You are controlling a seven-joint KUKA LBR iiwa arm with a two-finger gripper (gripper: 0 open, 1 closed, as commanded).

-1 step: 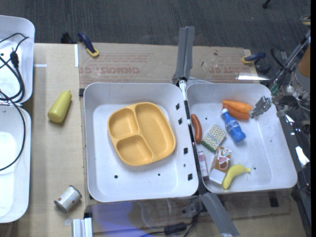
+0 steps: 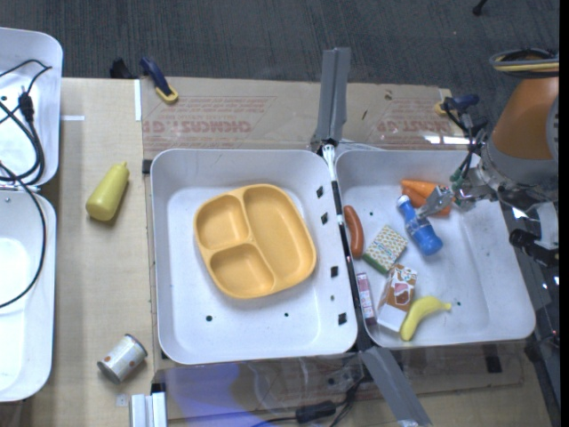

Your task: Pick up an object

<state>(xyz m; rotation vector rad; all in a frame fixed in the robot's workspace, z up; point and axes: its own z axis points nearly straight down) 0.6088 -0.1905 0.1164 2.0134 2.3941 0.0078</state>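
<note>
A: Lying on the desk (image 2: 98, 265), far left of the yellow tray (image 2: 255, 239)?
B: Yellow mustard bottle (image 2: 108, 192) on its side, up and left of the tray; small tin can (image 2: 121, 358) tipped over, down and left of it.

A: And the tray itself?
B: Three compartments, flat in the left bin (image 2: 178, 327), roughly centred.

A: Just right of the tray?
B: Across the divider, in the right bin (image 2: 498, 310): red sausage (image 2: 354, 229) along the near wall, closest to the tray. Then checkered packet (image 2: 386, 246), a little carton (image 2: 398, 286) below it, yellow banana (image 2: 423, 315) farther right and lower than the tray's bottom edge.

A: Farther right still?
B: Blue bottle (image 2: 419, 228) lying slanted, level with the tray's middle; orange carrot (image 2: 424, 190) just above it, level with the tray's top edge.

A: The hand?
B: Hand (image 2: 437, 202) low over the right bin, well right of the tray, tips at the blue bottle's upper end and touching or nearly touching the carrot. Spread or pressed together — cannot tell. Nothing seen pinched.
</note>
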